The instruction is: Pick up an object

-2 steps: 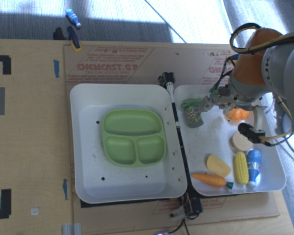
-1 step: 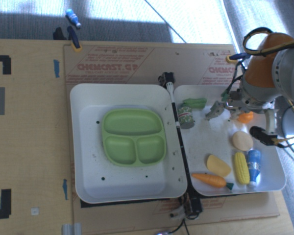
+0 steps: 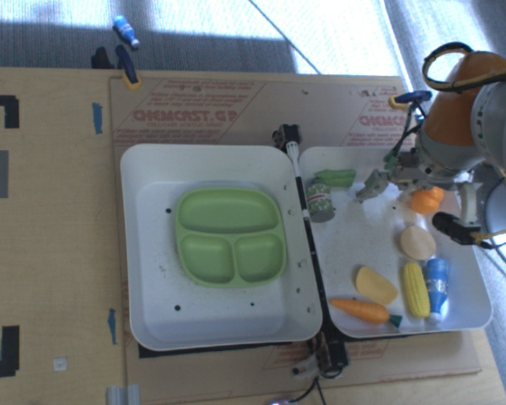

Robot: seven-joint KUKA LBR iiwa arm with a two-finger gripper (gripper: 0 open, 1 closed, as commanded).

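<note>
My gripper [image 3: 376, 184] hangs over the upper middle of the right bin [image 3: 481, 310], on the grey arm with its orange band [image 3: 455, 108]. Just left of it lie a green can [image 3: 320, 201] and a green pepper-like piece [image 3: 336, 177]. An orange toy [image 3: 426, 199] sits right beside the gripper, partly under the wrist. Further down the bin lie a beige egg-like piece [image 3: 417, 243], a yellow slice [image 3: 376, 283], a corn cob [image 3: 416, 288], a blue bottle [image 3: 437, 285] and a carrot [image 3: 363, 310]. Nothing shows in the gripper's hold.
The left bin [image 3: 143, 226] holds a green divided plate [image 3: 231, 234]. A black clamp [image 3: 287, 135] sits at the top of the ridge between the bins. A black cable loops over the arm at the right. Brown cardboard lies under both bins.
</note>
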